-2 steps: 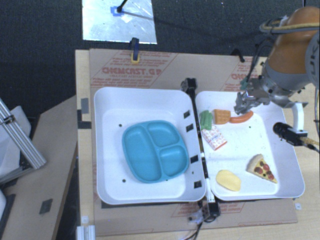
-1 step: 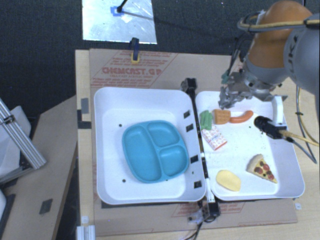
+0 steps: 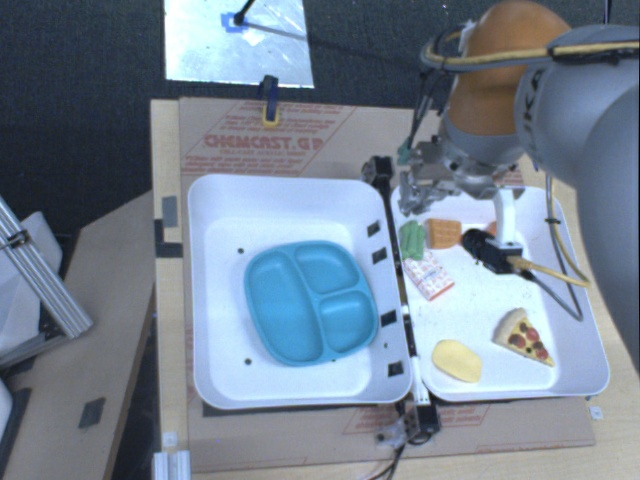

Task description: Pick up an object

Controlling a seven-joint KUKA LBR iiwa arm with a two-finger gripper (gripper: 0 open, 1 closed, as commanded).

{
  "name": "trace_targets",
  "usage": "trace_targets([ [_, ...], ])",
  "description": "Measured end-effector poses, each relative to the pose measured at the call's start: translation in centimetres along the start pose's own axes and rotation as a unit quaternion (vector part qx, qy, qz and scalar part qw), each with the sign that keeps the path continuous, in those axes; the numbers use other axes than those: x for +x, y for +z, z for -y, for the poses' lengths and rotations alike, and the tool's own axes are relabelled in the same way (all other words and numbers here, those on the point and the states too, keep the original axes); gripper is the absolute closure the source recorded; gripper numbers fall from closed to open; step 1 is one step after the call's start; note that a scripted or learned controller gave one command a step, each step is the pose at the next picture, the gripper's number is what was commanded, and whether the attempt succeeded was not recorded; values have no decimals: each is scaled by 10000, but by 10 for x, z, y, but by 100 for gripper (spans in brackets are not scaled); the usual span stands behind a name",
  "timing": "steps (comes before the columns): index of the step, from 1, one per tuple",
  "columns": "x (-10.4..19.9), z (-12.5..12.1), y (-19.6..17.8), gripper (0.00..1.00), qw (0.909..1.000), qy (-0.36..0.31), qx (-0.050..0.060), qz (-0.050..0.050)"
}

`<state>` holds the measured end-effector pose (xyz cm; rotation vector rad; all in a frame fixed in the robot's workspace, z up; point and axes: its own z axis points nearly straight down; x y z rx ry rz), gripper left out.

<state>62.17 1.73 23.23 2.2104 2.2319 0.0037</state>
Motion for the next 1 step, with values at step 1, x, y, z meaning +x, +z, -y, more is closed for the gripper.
trace_targets([
  [1,51,-3,6,100,10000,1,1,-2],
])
